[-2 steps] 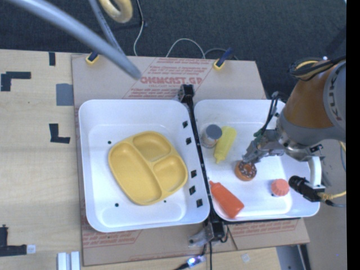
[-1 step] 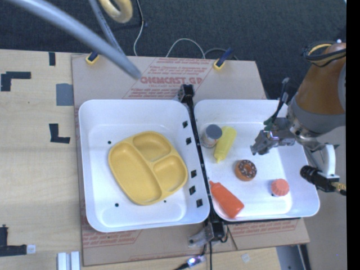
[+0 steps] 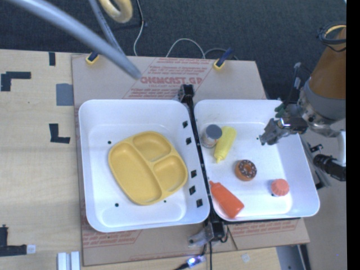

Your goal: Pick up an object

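Bins sit side by side on a brown cardboard sheet (image 3: 169,77) printed with red lettering. Filling most of the left white plastic bin (image 3: 90,151) is a yellow three-compartment plastic tray (image 3: 147,166), lying flat and turned at a slant.

Several small things lie in the right white plastic bin (image 3: 298,207). A short grey metal can (image 3: 212,135) stands at about ten o'clock of the bin's middle, touching a yellow squeeze bottle (image 3: 224,143) that lies just beside it on its three o'clock side. Near the middle rests a round brown chocolate doughnut (image 3: 246,170). An orange-red bottle (image 3: 226,199) lies at seven o'clock against the divider, and a small orange-red round piece (image 3: 279,187) sits at five o'clock.

From three o'clock the grey arm with its orange band reaches in, and the dark two-finger gripper (image 3: 269,137) hangs over the bin's two o'clock region, apart from every object. Whether its fingers stand wide or narrow I cannot tell; nothing shows between them.
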### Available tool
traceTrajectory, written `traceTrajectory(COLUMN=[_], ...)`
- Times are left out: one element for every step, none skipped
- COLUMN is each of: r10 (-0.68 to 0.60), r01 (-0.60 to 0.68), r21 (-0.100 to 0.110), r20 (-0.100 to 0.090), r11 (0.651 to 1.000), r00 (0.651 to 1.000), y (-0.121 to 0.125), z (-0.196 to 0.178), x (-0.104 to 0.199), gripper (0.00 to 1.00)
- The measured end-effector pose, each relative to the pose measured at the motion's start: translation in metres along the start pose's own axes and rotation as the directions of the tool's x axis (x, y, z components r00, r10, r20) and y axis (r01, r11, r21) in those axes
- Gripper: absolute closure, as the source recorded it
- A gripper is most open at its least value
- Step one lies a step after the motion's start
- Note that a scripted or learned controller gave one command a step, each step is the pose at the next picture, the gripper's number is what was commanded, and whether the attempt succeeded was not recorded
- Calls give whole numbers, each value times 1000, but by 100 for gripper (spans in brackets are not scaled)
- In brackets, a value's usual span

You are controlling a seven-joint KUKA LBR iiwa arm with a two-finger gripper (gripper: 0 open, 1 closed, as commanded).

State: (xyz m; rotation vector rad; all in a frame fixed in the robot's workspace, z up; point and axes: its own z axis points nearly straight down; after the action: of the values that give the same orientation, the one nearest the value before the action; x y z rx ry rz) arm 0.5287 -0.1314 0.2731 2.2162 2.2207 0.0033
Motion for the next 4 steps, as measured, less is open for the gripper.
traceTrajectory(r10=[-4, -3, -4, -3], r01=[4, 3, 4, 3], r21=[5, 5, 5, 8], r20=[-2, -1, -2, -1], r11=[1000, 1000, 1000, 1000], r00=[1000, 1000, 1000, 1000], y=[23, 47, 73, 87], z=[0, 3, 10, 35], x=[46, 96, 140, 180], gripper=[100, 100, 100, 100])
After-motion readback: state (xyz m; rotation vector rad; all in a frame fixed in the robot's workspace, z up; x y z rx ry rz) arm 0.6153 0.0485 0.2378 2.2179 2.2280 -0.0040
